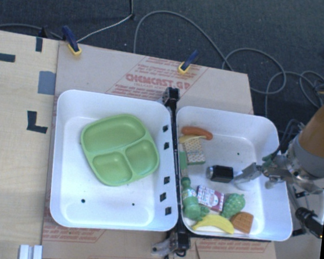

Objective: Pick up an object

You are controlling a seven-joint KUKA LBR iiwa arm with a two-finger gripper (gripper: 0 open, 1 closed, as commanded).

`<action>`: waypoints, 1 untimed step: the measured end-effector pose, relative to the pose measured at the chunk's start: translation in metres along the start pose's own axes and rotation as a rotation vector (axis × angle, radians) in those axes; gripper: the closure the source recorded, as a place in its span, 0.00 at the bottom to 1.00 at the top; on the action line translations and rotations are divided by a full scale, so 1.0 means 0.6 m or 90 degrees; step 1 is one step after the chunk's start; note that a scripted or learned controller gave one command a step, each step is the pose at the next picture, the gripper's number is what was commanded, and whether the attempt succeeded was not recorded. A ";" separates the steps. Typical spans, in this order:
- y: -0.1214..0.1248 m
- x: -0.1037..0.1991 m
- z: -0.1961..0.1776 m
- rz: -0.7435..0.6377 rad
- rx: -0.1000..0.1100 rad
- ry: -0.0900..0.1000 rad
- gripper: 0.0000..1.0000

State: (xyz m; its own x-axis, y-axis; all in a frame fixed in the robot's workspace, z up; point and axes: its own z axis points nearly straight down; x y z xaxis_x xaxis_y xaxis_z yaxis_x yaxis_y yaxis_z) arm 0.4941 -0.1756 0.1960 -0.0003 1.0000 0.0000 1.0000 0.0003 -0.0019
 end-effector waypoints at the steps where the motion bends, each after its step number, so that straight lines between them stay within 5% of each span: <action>1: 0.111 0.109 0.160 -0.001 0.001 0.001 0.00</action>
State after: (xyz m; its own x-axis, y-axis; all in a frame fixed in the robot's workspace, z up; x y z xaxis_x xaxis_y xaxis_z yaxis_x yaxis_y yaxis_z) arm 0.5605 -0.1103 0.0997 -0.0022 1.0000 0.0014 1.0000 0.0022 -0.0039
